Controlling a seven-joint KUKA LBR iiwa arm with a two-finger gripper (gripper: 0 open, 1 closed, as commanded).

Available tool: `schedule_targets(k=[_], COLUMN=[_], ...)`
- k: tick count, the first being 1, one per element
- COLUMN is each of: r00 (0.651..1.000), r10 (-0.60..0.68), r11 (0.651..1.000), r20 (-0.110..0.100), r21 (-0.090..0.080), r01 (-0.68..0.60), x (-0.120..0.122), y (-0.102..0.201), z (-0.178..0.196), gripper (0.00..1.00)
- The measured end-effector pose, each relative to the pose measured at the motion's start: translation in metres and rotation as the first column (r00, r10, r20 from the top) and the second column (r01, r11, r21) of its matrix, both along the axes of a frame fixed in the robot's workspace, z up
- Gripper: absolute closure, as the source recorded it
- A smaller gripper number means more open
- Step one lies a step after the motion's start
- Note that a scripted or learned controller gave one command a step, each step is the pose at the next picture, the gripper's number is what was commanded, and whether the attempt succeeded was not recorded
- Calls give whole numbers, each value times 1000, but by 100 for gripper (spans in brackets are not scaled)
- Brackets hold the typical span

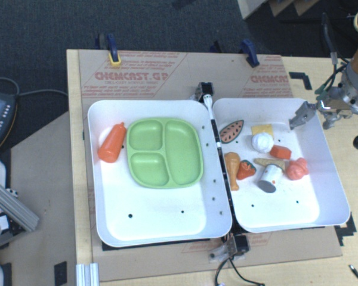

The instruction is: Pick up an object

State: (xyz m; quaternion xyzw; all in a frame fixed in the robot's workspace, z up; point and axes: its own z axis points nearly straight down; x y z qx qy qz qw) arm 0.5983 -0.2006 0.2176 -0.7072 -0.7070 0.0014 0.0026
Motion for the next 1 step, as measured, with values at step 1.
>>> schedule_targets(k=[1], r00=[1000], r10=[0], r11=[1000], r20=[-2], r21=[1], r01=[0], x=[-4], y=[-1], z=[-64], gripper=[0])
